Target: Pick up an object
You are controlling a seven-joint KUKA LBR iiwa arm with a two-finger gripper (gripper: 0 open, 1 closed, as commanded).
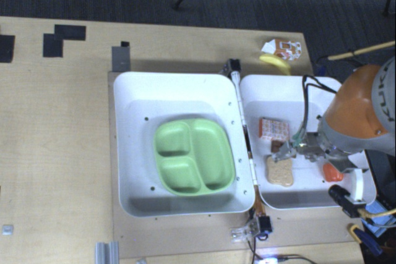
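Note:
In the right bin point(272, 91), a tan slice of toast point(280, 172) lies near the front left. A red and white packet point(273, 128) lies just behind it. A small orange-red object point(332, 172) sits by the right side, partly under the arm. My gripper point(286, 151) hangs low over the toast's back edge, between the toast and the packet. A small dark red thing point(276, 145) shows right beside the gripper; whether the gripper touches it is unclear.
The left bin point(130, 133) holds a green divided plate point(194, 156). A yellow banana-like toy point(273, 60) and a small printed packet point(284, 48) lie on the bench behind the right bin. The grey-and-orange arm point(359, 111) covers the right bin's right side.

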